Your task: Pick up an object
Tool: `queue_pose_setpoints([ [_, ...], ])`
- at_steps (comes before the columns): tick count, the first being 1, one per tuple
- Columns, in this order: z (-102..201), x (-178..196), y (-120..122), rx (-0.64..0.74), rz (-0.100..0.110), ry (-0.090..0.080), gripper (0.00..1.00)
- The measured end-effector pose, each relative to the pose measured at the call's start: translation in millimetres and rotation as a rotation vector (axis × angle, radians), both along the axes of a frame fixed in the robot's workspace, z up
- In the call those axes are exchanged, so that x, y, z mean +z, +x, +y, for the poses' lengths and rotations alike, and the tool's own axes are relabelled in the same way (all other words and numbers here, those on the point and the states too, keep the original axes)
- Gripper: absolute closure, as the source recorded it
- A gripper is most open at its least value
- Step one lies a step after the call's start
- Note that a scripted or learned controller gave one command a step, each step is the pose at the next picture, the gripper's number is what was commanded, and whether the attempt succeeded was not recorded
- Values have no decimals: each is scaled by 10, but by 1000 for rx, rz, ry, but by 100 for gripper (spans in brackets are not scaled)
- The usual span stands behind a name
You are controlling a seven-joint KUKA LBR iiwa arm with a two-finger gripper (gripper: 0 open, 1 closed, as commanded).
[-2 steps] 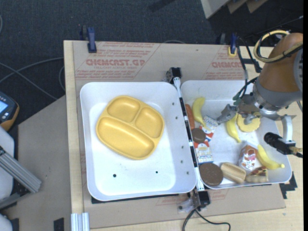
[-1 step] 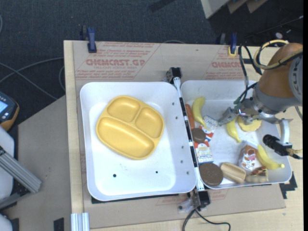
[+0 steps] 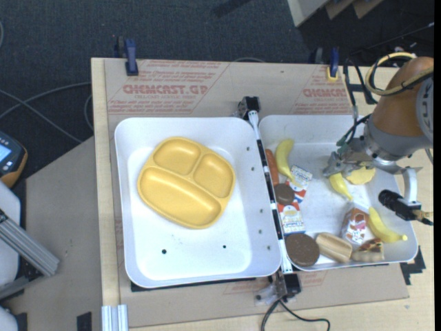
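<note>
In the left shallow white bin [image 3: 138,254] lies a yellow plastic plate with three compartments [image 3: 186,181], well apart from me. Behind both bins, the brown cardboard sheet [image 3: 165,88] reads "CHEMCAST GP" in red print. The right white bin [image 3: 310,126] is crowded: a yellow banana [image 3: 283,152] beside an orange carrot [image 3: 273,165], a small white packet with red print [image 3: 294,197] too small to read, a brown round cookie [image 3: 302,249], a tan bread roll [image 3: 333,247], and a second banana [image 3: 384,227]. My gripper [image 3: 342,161] reaches in from the right, grey wrist bent down low over a small yellow banana-shaped piece [image 3: 340,185] beside a pale yellow slice [image 3: 360,176]. Whether my fingers are clenched or released, I cannot tell.
</note>
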State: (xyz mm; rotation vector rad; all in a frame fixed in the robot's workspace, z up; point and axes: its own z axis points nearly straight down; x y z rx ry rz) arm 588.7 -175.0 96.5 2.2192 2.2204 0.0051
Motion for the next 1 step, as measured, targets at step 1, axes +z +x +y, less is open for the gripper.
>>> queue_pose_setpoints([
  [1, 1004, 937, 37, 8, -4, 1, 100],
])
